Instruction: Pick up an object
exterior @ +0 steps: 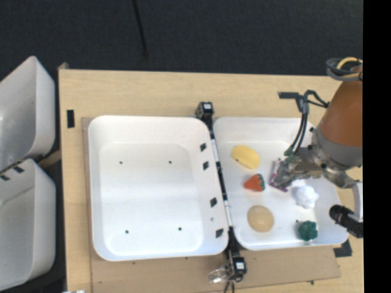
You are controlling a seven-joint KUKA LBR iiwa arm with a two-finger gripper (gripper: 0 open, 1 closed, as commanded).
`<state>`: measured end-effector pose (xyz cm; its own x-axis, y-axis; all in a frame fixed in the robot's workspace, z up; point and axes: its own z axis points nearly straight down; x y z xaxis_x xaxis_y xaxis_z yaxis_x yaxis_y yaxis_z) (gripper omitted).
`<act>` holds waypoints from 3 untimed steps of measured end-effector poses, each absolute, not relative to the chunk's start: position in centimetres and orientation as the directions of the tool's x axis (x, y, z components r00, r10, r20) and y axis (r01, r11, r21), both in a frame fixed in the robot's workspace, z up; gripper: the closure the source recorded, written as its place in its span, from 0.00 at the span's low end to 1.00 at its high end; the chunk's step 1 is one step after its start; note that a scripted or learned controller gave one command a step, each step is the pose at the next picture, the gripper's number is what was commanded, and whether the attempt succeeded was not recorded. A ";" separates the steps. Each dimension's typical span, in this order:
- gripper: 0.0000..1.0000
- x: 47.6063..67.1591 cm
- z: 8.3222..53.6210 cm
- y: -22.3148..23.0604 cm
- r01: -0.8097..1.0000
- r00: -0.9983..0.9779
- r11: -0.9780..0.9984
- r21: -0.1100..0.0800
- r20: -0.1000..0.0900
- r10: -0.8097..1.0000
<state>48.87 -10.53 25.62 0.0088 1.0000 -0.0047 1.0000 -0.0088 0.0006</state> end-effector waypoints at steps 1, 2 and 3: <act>1.00 50.1 29.2 -0.9 1.000 -0.012 0.012 0.005 0.002 1.000; 1.00 49.4 41.2 8.2 1.000 -0.014 0.014 0.015 0.006 1.000; 1.00 51.3 43.0 12.1 1.000 -0.006 0.006 0.004 0.001 1.000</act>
